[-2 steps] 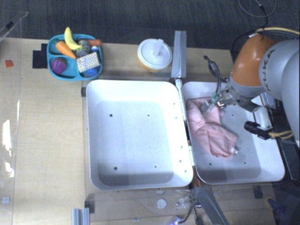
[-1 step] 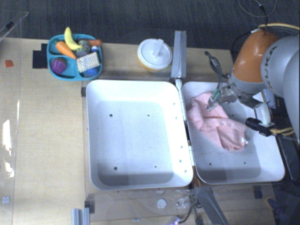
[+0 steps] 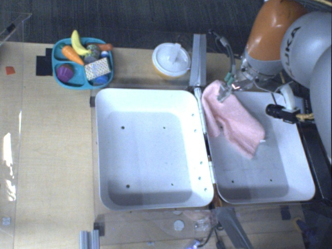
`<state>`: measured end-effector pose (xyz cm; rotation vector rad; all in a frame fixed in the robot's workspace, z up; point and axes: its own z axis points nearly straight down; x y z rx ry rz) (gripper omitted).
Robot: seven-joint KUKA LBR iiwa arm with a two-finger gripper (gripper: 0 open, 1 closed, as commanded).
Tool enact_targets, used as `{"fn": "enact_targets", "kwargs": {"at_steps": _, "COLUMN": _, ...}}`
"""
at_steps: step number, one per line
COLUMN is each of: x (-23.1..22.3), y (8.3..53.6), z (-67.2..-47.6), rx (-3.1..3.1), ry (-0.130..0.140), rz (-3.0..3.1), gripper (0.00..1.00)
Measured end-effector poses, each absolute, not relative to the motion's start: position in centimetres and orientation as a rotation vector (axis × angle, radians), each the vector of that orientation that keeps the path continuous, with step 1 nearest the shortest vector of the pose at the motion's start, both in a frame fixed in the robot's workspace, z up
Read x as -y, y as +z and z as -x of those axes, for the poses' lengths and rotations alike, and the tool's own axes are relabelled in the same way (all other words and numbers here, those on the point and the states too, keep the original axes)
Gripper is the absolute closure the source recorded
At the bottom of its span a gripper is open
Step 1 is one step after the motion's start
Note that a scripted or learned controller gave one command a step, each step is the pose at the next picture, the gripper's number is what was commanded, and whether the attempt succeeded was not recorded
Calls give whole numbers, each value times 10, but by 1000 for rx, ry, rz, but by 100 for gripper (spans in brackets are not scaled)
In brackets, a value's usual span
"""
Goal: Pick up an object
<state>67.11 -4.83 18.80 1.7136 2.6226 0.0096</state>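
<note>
Pink cloth [image 3: 232,122] hangs draped across the right bin [image 3: 270,191], its upper corner bunched at the gripper [image 3: 226,91], whose jaws look pinched on that corner. The lift seems to be in hand; next comes a straight rise, clearing the left bin [image 3: 145,149].

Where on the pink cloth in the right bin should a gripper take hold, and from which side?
Probably the bunched upper end of the pink cloth, from above: there the folds stand up, while the lower end lies flat in the right bin.
</note>
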Motion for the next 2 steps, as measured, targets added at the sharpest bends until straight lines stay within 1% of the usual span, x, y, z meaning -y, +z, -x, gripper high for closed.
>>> {"fn": "enact_targets", "kwargs": {"at_steps": 1, "x": 62, "y": 195, "z": -671, "rx": -2834, "ry": 6, "rz": -1333, "gripper": 100}}
{"fn": "enact_targets", "kwargs": {"at_steps": 2, "x": 66, "y": 188, "z": -668, "rx": -2957, "ry": 6, "rz": -1029, "gripper": 100}}
